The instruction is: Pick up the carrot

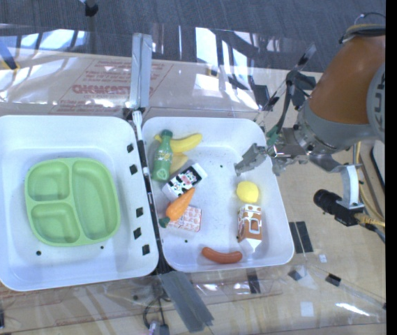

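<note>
Orange plastic carrot lies tilted at right bin's left side, atop a pink packet, prob light, stiff, slick, so we'd pinch mid-body across its width; gripper near far-right wall, open/shut unclear.

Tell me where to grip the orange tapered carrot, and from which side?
Grip the orange tapered carrot at its thicker upper half, from above, fingers across its slanted length. It lies flat, partly on a red-patterned packet, with the black-and-white carton close by, so side approaches look crowded.
</note>
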{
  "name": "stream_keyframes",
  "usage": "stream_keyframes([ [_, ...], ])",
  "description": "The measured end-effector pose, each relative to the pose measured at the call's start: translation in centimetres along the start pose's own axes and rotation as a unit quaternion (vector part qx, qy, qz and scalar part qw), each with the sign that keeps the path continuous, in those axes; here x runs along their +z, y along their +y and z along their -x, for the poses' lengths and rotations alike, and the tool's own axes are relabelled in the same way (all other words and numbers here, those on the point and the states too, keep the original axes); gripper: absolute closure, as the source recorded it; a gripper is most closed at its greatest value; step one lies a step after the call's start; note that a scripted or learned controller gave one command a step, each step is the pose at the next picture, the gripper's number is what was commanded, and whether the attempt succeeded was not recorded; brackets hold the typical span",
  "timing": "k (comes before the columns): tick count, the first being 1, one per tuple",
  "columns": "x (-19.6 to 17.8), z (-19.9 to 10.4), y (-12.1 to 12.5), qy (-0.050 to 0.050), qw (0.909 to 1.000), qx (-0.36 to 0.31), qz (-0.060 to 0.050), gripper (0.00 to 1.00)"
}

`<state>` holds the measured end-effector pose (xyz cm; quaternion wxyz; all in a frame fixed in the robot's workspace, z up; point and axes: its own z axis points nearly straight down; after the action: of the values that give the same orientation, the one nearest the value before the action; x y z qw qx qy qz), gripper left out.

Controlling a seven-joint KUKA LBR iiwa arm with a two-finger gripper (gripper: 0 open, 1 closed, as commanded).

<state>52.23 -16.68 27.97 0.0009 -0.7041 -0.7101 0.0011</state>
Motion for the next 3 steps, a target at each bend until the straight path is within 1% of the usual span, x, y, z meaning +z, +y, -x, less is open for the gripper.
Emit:
stream_keyframes([
  [1,11.2,-5.3,0.1,0.000,0.9997,0.024,-0.001,0.00],
  [2,16.9,-6.3,2.7,0.000,0.9995,-0.031,0.008,0.00],
  [3,17.5,-6.5,1.1,0.004,0.9969,0.078,0.011,0.00],
])
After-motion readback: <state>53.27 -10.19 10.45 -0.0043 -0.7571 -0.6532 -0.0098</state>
